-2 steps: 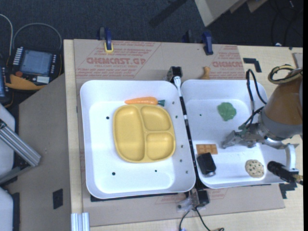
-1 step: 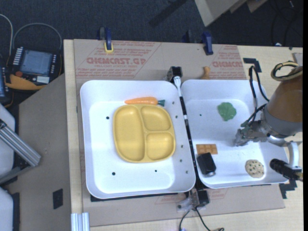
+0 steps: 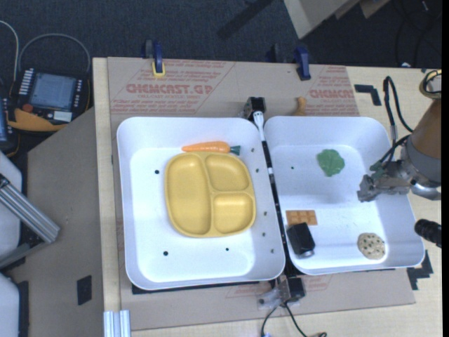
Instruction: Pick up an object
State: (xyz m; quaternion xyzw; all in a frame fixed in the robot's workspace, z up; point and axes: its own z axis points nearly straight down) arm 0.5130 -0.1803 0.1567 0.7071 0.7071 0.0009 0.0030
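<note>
We judge the green leafy piece [image 3: 330, 162], in the upper middle of the right bin [image 3: 400, 258], the nearest candidate: it looks soft, light and crumpled, likely to squash rather than slip, so we would pinch it across its bunched middle. It is a dull green, irregular clump lying alone on the white floor. The hand [image 3: 370, 186] sits at the frame's right edge, just right of and below the clump, apart from it; we cannot tell how it is set. A speckled cookie [image 3: 370, 244] lies lower right.

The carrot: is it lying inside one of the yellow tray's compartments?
No, the carrot lies on the left bin's floor just beyond the yellow tray's far rim.
</note>
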